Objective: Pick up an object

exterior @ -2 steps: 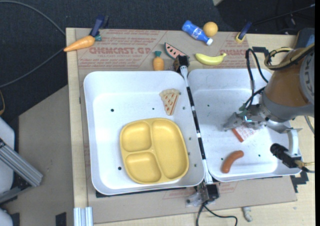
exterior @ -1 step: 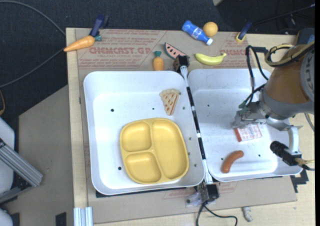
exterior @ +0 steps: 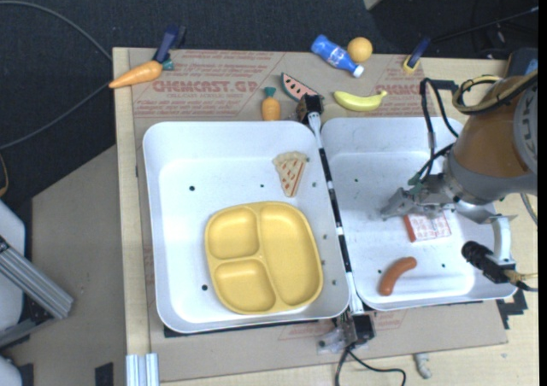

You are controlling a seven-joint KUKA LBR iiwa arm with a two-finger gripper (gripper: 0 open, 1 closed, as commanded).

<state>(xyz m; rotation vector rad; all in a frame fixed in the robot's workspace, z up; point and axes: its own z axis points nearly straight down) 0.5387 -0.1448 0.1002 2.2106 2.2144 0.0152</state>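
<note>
Jaws (exterior: 408, 203) sit low in the right bin (exterior: 367, 141), pointing toward the view's left, just beside a small red-and-white packet (exterior: 427, 227). Can't tell whether they are released or clenched; the metal parts blur together from above, and nothing shows between them. The packet lies flat on the bin floor, partly under the wrist. W/ no single target named, the packet looks the likeliest pick, being closest.

Behind the jaws, the grey arm w/ orange band (exterior: 489, 141) reaches in from the right, cables looping over it. Toward the near edge of the same bin lies a toy sausage (exterior: 396, 274), apart from the packet.

Left bin (exterior: 171, 154) holds a yellow divided plate (exterior: 261, 254) w/ three compartments, and a toy sandwich wedge (exterior: 291, 172) near the far right corner of that bin.

On the cardboard-covered surface (exterior: 214, 85) beyond the bins: toy carrot (exterior: 137, 75), small orange-and-green toy (exterior: 271, 107), watermelon slice (exterior: 296, 85), banana (exterior: 359, 100), blue bottle (exterior: 335, 55), orange ball (exterior: 360, 48).

Step, as a judgement: approach or grasp attempt at the packet; nothing lifted yet. Next move prob. needs the jaws centred over the packet, closed on its thin edges, then a straight lift. Flat, thin packet may slip out.
</note>
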